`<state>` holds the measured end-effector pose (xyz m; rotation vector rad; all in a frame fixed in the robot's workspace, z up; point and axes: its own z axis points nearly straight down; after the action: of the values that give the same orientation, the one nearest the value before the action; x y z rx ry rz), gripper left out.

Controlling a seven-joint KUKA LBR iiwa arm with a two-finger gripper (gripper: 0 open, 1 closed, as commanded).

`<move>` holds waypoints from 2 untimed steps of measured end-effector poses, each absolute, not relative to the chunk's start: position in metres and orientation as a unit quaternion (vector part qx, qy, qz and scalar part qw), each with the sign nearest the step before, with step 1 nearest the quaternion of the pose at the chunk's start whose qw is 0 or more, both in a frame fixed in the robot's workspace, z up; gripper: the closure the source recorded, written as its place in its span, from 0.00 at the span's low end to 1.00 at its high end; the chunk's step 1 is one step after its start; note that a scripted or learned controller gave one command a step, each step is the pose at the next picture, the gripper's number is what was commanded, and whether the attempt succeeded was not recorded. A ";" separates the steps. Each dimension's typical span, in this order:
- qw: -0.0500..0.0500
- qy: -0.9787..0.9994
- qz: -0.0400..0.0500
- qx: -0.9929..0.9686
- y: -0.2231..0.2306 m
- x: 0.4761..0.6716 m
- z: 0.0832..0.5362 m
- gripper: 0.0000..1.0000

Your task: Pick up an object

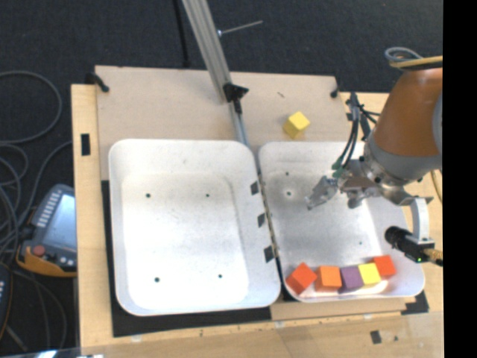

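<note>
Jaws of the gripper (319, 195) are too small and blurred to read, so I cannot tell how they stand; no block shows between them. That gripper hangs over the bare upper middle of the right bin (298, 233), pointing toward nine o'clock, well apart from every block.

Nearest the camera, five blocks sit in a row along the six o'clock wall of the right bin, touching or just beside one another: a red-orange block (302, 277) at the row's nine o'clock end, then an orange block (329, 277), a purple block (350, 277), a yellow block (370, 274), and a second red-orange block (384, 266) at the three o'clock end.

Toward nine o'clock lies the left bin (186, 226).

Farther off, the arm (406, 136) comes in from three o'clock, its orange band above the wrist.

Farthest, a lone yellow cube (297, 124) rests on the bench (171, 103), just beyond the twelve o'clock rim of the right bin, near a slanted metal rail (210, 43).
</note>
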<state>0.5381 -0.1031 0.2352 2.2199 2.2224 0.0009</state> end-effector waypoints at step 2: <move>-0.001 0.710 0.001 0.704 0.043 0.484 0.196 0.00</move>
<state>0.4842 0.0425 0.1963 2.2124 2.2336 0.0038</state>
